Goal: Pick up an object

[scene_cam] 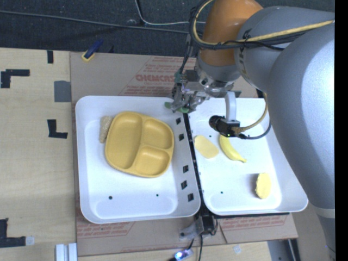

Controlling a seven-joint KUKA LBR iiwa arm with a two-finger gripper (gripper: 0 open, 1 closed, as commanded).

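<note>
I'm looking down at a slant on a table w/ 2 shallow white bins side by side. The left bin (92, 200) holds a yellow divided plate (138, 144) w/ 3 compartments, and a small tan sponge-like block (104, 129) lies touching the plate's left edge. The right bin (283, 200) holds 3 yellow items: a flat pale oval piece (206, 146) near the divider, a small banana (232, 149) just beside it on the right, and a lemon-like lump (263, 185) well apart, toward the near right corner.

The grey arm w/ orange band comes in from the right. Its gripper (182, 99) hangs over the far end of the ridge where the 2 bins meet, above the far rim. Whether the jaws are spread or closed I cannot tell; the cluster of metal and wires there is too small and busy to read. I see nothing between them.

My read: this is the approach step, no pick made yet. Nearest candidates are the oval piece and banana. Next move calls for shifting toward the near side and right, off the ridge, centring over 1 item, then descending straight so the jaws don't strike the bin wall.
</note>
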